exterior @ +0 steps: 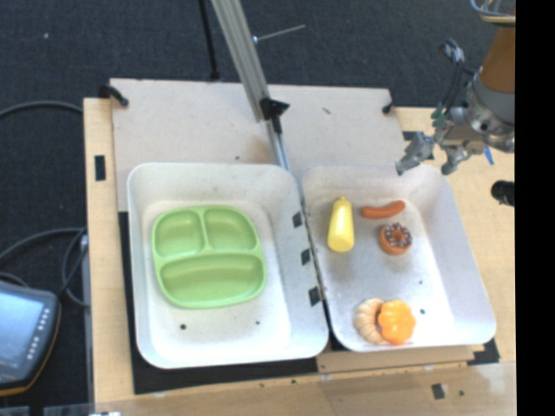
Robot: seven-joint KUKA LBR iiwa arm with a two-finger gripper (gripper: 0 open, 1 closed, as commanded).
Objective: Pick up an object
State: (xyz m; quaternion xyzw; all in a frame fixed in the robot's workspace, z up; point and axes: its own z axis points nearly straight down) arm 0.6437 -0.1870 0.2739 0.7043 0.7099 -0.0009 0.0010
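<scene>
In the right bin lie a yellow squash-like piece, a small orange-red sausage, a brown round doughnut, and near the front an orange pumpkin touching a pale beige piece. My gripper hangs over the bin's far right corner, above and behind the sausage. It is open, its two grey fingers spread apart with nothing between them.
The left bin holds a green divided plate. A slanted aluminium pole rises behind the bins' shared wall. A grey pendant lies off the bench at the left.
</scene>
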